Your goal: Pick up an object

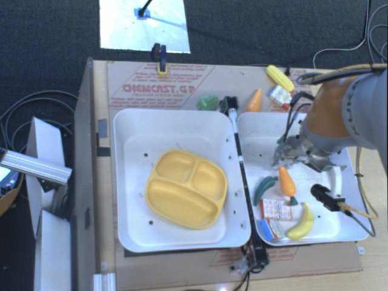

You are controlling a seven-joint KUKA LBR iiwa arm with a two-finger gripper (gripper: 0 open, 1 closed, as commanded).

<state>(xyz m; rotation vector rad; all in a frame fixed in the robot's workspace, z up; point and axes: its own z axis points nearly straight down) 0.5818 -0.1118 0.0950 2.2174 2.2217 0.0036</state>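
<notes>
Reaching in from the right of the frame, the grey arm (357, 111) with its orange band is hanging over the right bin (257, 129), and the end effector (286, 157) is sitting low at the middle right, just above the orange carrot (287, 182); from this angle I cannot tell how its tips are set, and nothing is visibly caught in it. The carrot is lying tilted in the middle of the right bin, with a green pepper (264, 188) just beside it toward the left, a red-and-white packet (274, 210) below it, and a yellow banana (302, 223) resting near the bin's lower right corner. Over in the left bin (130, 162), a yellow divided tray (187, 188) is lying by itself. Along the top of the bench (176, 86), behind the bins, a yellow corn cob (280, 77), a second small carrot (254, 100) and a green leafy piece (208, 102) are sitting apart from one another.
</notes>
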